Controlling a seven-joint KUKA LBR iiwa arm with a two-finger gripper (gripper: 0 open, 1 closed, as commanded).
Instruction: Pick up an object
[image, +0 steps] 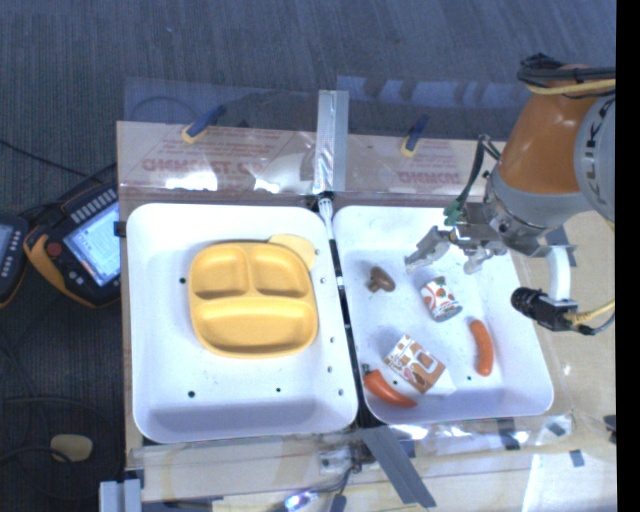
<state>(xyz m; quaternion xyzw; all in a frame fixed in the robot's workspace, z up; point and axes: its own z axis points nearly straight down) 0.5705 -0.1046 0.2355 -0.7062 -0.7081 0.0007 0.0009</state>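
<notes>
My fingers (452, 248) hang spread wide and empty above the right bin (520, 400), approach step. The small can (440, 298) lies just below them; next I would lower and close on it.

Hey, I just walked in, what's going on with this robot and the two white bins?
A grey and orange arm reaches in from the right, its open pincer hovering over the right bin with nothing between its fingers. Below it lie a small red and white can, a brown lump, a printed carton and two sausages. The left bin holds a yellow divided tray. Nothing has been picked up yet.
</notes>
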